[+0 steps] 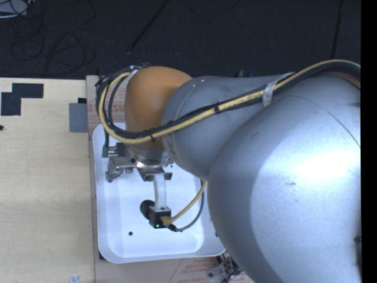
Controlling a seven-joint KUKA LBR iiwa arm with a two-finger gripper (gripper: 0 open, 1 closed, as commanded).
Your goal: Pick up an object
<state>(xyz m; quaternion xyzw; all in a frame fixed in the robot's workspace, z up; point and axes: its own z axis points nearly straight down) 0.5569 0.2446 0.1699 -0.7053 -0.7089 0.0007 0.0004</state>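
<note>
1. Because the wrist hangs directly over it, the silvery metal gripper (140,167) shows as little more than a bright mount. Whether it is parted or closed, and whether it has hold of anything, cannot be told.
2. The gripper sits above the far half of the shallow white plastic bin (118,217), close to the bin's back wall and towards its left side.
3. On the bin floor a tiny dark speck (130,234) lies near the front left corner, well apart from the gripper. It is the one loose item to be made out there, and it is too small to tell what it is.
4. Just above the gripper, the rounded orange band (150,96) caps the wrist.
5. From the band, the bulky grey metal arm (283,175) sweeps to the right and covers the bin's right edge and everything beyond it.
6. To the left of the bin lies the pale wooden bench top (41,187), with a narrow raised wooden strip (92,175) running along the bin's left side.
7. Near the bench top's far edge are a black stepped patch (23,96) and a grey rectangular patch (77,117).
8. Below the bin's front rim, brown cardboard with red print (194,268) is visible.
</note>
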